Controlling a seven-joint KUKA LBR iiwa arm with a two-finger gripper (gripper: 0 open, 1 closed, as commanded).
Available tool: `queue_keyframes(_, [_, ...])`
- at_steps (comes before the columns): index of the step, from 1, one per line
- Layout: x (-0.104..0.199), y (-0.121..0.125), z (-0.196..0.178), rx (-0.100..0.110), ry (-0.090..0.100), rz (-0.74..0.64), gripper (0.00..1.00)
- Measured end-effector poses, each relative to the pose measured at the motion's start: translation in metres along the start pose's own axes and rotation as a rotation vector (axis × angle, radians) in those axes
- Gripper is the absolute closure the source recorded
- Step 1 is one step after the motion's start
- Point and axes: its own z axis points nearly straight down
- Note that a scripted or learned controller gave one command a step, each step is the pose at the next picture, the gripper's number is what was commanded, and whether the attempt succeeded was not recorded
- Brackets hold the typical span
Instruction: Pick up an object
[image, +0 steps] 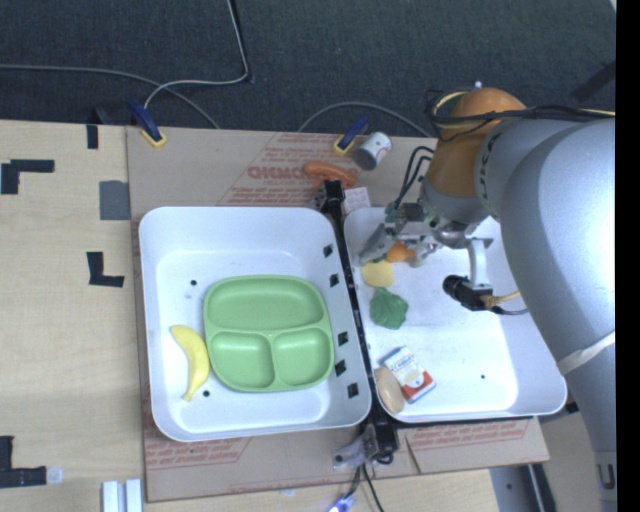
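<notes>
The hand (400, 243) hangs low in the right bin (500, 385), right above an orange piece (398, 253) beside a yellow one (377, 274), grip unclear, so it should centre before closing.

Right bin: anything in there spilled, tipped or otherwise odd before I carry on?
Nothing spilled. In the right bin, the small carton lies flat near the front-left corner, beside a tan object. The yellow piece and green piece sit loose near the divider.
</notes>
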Motion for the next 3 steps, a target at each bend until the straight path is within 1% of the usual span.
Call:
queue_keyframes(1, [-0.0055, 0.0004, -0.0003, -0.001, 0.0, 0.0, 0.0])
queue_keyframes(3, [-0.0036, 0.0002, -0.0003, -0.003, -0.004, 0.002, 0.0])
